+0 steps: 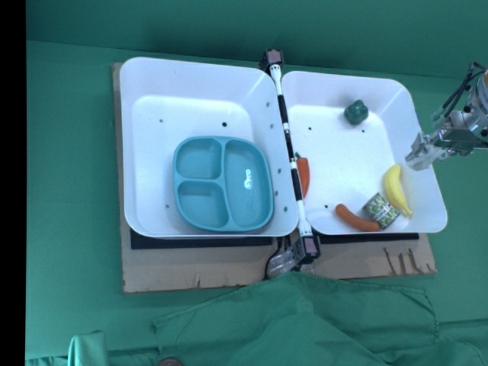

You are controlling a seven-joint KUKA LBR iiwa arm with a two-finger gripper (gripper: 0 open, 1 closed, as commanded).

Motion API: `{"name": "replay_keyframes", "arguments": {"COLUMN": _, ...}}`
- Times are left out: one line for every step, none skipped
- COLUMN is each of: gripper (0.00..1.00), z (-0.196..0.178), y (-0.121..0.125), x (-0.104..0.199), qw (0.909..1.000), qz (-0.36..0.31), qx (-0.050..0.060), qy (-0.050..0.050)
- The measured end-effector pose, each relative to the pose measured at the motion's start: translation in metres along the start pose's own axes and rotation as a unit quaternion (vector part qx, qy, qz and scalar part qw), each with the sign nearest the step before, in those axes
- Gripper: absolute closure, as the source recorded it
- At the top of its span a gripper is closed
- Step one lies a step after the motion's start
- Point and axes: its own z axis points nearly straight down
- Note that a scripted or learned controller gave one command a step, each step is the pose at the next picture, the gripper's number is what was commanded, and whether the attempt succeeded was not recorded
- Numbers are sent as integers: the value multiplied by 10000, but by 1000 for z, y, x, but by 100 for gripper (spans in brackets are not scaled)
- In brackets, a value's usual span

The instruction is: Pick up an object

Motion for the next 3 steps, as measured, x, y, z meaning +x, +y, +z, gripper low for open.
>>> {"name": "replay_keyframes", "arguments": {"gripper": 100, "z": 61, "y": 0, "x": 33, "qw": 10000, "qz": -5, "qx": 4, "qy": 5}}
{"name": "replay_keyframes", "arguments": {"gripper": 100, "z": 82, "y": -1, "x": -21, "qw": 10000, "qz": 2, "qx": 11, "qy": 2}}
{"name": "replay_keyframes", "arguments": {"gripper": 100, "z": 29, "y": 0, "x": -13, "qw": 10000, "qz": -1, "qx": -1, "qy": -1}}
